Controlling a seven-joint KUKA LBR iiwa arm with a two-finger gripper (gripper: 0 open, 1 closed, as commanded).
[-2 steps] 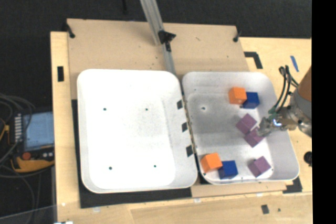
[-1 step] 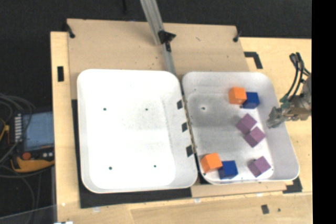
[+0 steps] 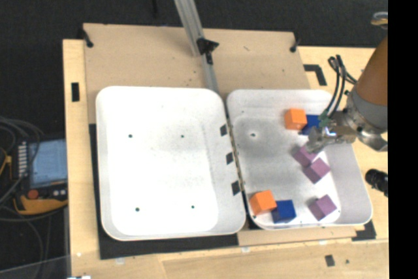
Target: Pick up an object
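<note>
Pincer (image 3: 319, 139) near right bin's (image 3: 261, 108) far edge.

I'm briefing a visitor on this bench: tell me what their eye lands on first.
The bright blocks scattered in the right bin stand out: an orange block near its top, purple ones mid-bin, and an orange and blue pair at the front edge. Next comes the gripper, low over the blocks near the bin's right side.

I can read no text, label, brand or number anywhere around me. The device (image 3: 47, 170) at the far left of the bench has a bluish screen, but whatever is on it is too blurred for me to make out.
</note>
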